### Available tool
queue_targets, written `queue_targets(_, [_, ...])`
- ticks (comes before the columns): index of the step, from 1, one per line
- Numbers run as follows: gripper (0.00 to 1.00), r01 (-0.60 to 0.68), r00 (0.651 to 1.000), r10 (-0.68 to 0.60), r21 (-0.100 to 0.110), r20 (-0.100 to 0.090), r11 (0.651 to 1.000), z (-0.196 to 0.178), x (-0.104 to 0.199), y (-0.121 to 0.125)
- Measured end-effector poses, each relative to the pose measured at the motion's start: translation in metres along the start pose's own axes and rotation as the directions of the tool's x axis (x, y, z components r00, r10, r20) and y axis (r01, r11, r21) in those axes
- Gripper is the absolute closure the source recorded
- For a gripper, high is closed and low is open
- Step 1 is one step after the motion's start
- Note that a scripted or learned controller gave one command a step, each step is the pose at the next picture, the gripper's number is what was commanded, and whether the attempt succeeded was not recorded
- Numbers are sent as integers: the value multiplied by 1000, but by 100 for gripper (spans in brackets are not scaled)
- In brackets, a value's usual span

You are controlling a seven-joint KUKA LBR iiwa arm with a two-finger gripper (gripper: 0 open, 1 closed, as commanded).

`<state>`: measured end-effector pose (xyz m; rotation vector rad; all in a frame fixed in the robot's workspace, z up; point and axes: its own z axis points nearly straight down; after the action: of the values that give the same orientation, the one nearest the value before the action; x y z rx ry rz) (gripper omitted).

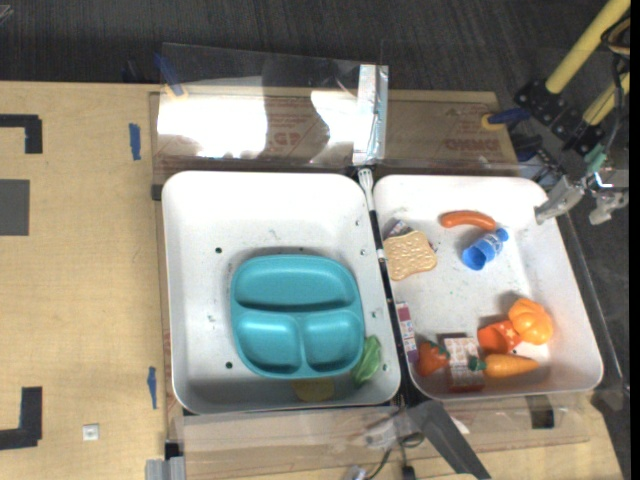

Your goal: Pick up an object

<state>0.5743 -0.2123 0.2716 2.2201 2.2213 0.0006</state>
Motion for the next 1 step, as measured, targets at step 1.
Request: queue_targets(1, [0, -51, 999, 51, 9, -3, 999, 104, 50, 31])
